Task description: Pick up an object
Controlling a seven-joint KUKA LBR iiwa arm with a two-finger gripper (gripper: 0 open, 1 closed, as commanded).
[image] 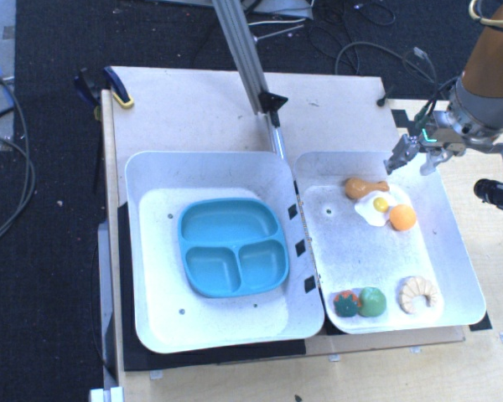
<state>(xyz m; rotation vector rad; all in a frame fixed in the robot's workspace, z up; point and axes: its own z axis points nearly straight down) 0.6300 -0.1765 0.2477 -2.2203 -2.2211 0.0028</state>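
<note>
Gripper hovers beyond right bin far rim, fingers apart, nothing between. Nearest to it: drumstick, fried egg, orange. Descend straight, centred on isolated piece.

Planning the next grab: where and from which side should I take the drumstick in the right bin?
Grip the drumstick across its narrow end, which points toward the fried egg. Come straight down from above: it lies flat, and the egg and orange crowd its right side. The gripper hovers nearby.
</note>
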